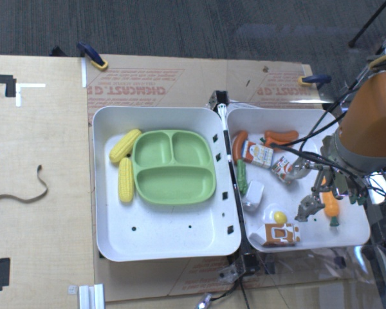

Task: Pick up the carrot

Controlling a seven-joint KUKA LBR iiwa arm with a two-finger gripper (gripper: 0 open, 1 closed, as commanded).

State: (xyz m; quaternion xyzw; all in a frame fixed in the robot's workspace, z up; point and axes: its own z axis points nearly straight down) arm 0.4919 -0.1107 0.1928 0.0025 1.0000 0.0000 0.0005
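The carrot [332, 206] is a small orange piece with a green tip. It lies near the right wall of the right bin [321, 238]. My gripper [303, 188] hangs over that bin, reaching in from the right under the grey and orange arm [370, 118]. Its two metal fingers [307, 208] stand apart and open, with bare bin floor between them. The carrot sits just right of the lower finger, outside the gap, partly under the wrist's cables.
The right bin also holds a red sausage [281, 136], a white and red packet [260, 153], a green pod [242, 176], a yellow ball [280, 217] and an orange box [282, 234]. In the left bin [161, 243] are a green divided plate [175, 167] and two corn cobs [125, 179].
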